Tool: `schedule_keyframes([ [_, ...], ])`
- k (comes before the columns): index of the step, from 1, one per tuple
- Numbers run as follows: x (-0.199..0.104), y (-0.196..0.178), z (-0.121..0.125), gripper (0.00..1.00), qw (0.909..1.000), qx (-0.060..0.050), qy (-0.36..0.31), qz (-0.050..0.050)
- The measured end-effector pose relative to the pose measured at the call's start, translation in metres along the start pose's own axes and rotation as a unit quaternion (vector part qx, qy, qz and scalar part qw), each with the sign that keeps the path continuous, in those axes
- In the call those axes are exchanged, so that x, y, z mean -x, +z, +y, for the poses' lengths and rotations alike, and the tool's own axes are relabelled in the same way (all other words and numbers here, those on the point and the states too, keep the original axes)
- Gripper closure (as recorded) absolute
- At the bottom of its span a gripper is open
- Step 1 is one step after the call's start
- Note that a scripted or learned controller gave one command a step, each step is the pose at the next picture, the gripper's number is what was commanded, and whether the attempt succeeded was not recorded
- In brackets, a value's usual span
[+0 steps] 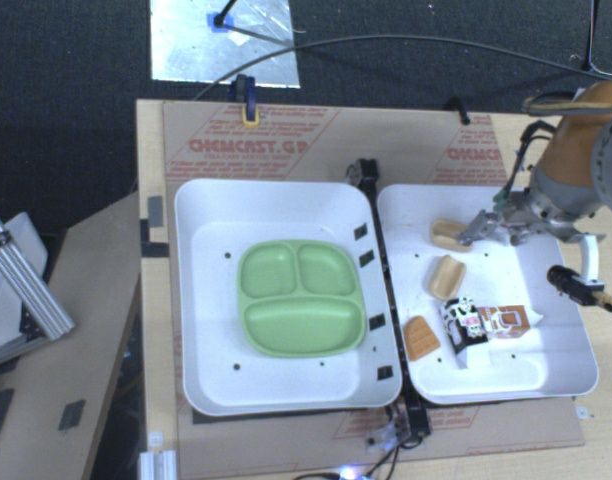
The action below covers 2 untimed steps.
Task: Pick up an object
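Green moulded plastic, a divided plate with three compartments, lies flat in the middle of the left shallow white bin and has nothing near it to trouble a grasp.

Across the black clips at the seam, the right shallow white bin holds the likely targets: a flat orange-brown cracker-like square near the seam, a tan rounded bread-like piece just above it, a second tan piece higher up, and a black, white and orange printed carton lying on its side towards the front.

The grey two-finger gripper hangs at the upper right of this bin, its tip just beside the upper tan piece. I cannot tell how its jaws stand, and nothing is visibly held.

The risks, as I judge them: the upper tan piece looks smooth and rounded, so an off-centre closing could squirt it aside or push it towards the bin wall. The cracker is thin and could defeat the fingers altogether. The carton and lower pieces lie close, so a descent there might catch two at once.
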<state>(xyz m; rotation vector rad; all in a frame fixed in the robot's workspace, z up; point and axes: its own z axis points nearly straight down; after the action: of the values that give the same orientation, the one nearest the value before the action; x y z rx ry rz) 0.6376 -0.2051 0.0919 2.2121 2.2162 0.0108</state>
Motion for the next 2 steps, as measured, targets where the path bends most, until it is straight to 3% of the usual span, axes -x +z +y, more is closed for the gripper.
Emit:
schedule_keyframes([
  [1,0.000,-0.011,0.001,1.00,1.0000,0.003,-0.001,-0.002],
  [2,0.001,-0.056,0.003,1.00,1.0000,-0.003,-0.001,0.000],
])
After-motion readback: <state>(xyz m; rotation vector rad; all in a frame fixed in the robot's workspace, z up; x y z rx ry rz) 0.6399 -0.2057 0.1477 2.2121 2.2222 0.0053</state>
